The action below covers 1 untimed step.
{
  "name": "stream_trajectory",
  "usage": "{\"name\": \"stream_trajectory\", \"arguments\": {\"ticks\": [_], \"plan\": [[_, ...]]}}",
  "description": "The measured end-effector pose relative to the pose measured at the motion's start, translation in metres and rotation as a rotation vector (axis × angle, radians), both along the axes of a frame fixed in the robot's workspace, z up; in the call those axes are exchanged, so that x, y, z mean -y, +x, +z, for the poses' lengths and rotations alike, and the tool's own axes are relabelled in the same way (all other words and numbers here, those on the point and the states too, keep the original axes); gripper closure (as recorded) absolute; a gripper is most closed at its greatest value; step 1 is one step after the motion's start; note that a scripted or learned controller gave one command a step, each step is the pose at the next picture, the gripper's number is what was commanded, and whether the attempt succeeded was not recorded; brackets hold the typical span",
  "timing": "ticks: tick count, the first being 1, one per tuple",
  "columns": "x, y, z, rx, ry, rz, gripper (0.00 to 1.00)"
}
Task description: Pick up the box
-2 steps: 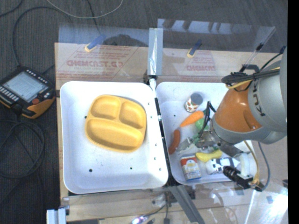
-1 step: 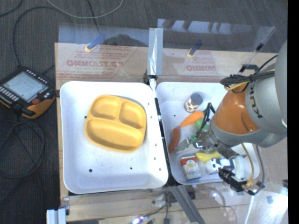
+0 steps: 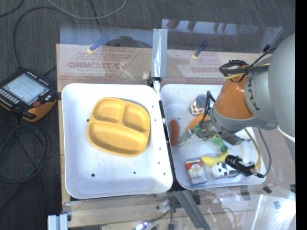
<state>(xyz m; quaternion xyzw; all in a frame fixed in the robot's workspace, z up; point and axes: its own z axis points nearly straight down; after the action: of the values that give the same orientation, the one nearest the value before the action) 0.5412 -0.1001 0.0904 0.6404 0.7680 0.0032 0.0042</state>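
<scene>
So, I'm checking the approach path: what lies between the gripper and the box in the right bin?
In the camera view, the gripper sits above the box. Between them is mostly bare white bin floor, with the yellow banana just right of that line.

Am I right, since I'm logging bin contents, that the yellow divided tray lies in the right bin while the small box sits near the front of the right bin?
Not quite. The camera view shows the yellow divided tray in the left bin. The small box does sit near the front of the right bin.

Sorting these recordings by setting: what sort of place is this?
Most likely a robotics lab bench: two white bins side by side under a grey and orange arm, a teach pendant on the carpet, and loose cables.
</scene>
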Motion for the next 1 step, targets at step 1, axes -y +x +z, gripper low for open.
{"name": "stream_trajectory", "arguments": {"ticks": [1], "plan": [[0.0107, -0.0523, 0.0007, 0.007, -0.003, 0.011, 0.0]]}}
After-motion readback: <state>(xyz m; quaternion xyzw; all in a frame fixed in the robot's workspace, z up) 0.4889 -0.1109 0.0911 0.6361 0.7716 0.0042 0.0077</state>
